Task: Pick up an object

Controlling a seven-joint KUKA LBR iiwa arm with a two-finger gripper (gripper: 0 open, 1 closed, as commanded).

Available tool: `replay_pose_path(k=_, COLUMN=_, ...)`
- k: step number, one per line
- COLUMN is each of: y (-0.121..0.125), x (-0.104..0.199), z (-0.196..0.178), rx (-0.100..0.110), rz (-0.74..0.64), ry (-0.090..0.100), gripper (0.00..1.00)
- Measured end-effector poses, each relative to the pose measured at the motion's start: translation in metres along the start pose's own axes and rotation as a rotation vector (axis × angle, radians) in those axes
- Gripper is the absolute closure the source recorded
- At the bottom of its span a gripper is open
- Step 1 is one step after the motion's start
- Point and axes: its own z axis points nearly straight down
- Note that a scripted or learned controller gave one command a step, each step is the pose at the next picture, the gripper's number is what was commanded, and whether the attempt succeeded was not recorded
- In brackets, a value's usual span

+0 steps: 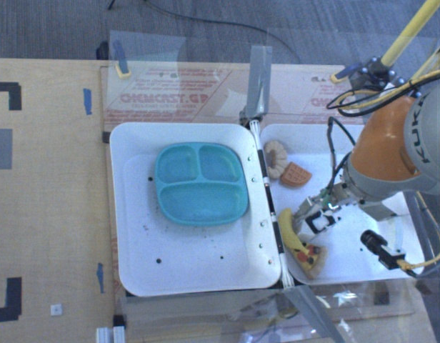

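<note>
Two white bins (127, 191) — one teal plate (201, 183), perhaps four toy foods (290, 231).

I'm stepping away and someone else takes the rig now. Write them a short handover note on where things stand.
Gripper: low in the right bin, above the banana; nothing seen between its fingers.
Things: banana and pizza slice at the right bin's near-left corner; doughnut and orange wedge at its far-left. Blue divided plate lies in the left bin.
Done: nothing lifted.
Left: grasp one thing and raise it.
</note>
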Motion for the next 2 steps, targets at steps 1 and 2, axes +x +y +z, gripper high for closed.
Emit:
replay_pose_path(k=1, y=0.0019, x=-0.0041, z=-0.0116, rx=-0.008, rz=0.003, ry=-0.009, gripper=1.00)
replay_pose_path(k=2, y=0.0017, x=-0.0042, z=-0.0116, rx=-0.007, rz=0.002, ry=-0.009, gripper=0.00)
